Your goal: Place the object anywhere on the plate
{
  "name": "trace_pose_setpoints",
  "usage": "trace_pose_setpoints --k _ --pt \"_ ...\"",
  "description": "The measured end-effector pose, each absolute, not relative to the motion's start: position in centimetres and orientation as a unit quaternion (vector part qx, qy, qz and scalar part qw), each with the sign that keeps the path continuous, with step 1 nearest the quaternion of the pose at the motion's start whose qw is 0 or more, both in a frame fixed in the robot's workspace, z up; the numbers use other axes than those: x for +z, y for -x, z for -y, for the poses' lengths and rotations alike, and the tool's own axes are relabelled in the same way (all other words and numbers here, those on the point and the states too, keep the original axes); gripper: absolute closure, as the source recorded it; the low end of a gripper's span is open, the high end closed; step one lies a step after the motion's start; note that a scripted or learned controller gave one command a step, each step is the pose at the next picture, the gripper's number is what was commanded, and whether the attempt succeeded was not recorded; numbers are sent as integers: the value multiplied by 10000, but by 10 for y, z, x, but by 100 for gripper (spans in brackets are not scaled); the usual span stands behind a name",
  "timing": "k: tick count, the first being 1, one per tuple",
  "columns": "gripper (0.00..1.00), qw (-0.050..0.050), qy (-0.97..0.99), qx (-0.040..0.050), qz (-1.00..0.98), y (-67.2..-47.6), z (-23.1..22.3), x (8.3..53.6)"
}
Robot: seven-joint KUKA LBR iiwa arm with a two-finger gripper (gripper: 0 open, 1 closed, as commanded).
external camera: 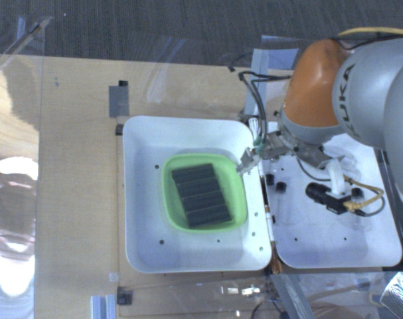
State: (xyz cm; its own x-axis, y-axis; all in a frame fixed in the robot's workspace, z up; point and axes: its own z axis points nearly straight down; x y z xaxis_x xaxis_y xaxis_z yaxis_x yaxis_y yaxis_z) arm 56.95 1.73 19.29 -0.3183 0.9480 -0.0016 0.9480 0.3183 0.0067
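A dark, ridged rectangular block (201,195) lay flat inside the lime-green plate (168,193), set at a slight slant and filling most of its floor, with green rim showing on every side. The plate sat in the middle of the left white bin (138,198). The gripper (246,161) hung at the plate's upper right corner, just over the rim and close to the wall shared with the right bin (334,238). It was clearly apart from the block, and nothing showed in its grasp. From this slanted view it could not be told whether the pincer was released or clenched. The grey arm (377,92) with its orange band (314,85) leaned in over the right bin. Judged from how things lay, the placing itself looked done, and the step in hand was getting the tool away cleanly. To do that well, the gripper would best rise straight up before any sideways travel. It was near enough to the plate's raised lip that a lateral sweep could catch the lip and drag or tip the plate, spilling the block. The dividing wall lay right behind the gripper too, so height should come first and the move back toward the right bin second. A slow lift would also show whether anything clung to the tool.
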Motion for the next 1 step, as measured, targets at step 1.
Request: trace_pose_setpoints --k 1 --pt "100 53 -5813 46 -8137 -572 -19 205"
